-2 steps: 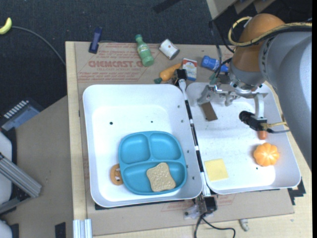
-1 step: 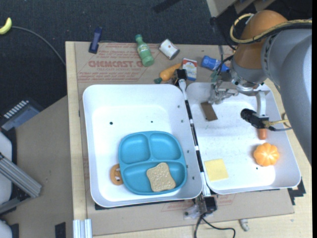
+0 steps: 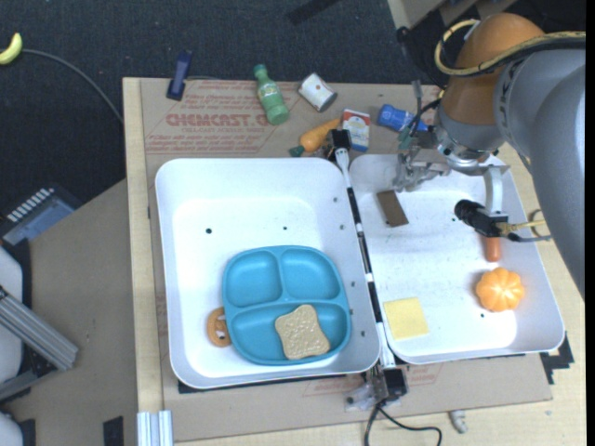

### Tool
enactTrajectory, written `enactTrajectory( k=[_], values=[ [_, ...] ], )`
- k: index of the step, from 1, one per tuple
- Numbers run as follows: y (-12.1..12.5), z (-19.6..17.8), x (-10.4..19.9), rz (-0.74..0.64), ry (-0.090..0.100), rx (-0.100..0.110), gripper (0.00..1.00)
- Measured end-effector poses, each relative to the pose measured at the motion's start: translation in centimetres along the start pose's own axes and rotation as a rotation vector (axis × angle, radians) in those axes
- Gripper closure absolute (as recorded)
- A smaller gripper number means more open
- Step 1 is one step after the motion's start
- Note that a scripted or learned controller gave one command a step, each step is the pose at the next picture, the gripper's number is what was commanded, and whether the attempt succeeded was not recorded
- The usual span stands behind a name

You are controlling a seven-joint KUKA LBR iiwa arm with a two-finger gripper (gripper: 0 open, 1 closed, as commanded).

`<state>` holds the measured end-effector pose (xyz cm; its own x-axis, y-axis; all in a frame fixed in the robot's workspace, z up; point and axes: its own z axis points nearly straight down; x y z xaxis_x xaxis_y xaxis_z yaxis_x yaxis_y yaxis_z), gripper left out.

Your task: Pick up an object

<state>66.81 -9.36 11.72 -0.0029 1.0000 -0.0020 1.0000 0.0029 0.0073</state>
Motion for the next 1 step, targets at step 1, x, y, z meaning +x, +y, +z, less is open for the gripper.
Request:
enactTrajectory(
  k=[1],
  values=[
    [-4.76,0.35,-0.05,0.004,0.002,0.009,1.0]
  ],
)
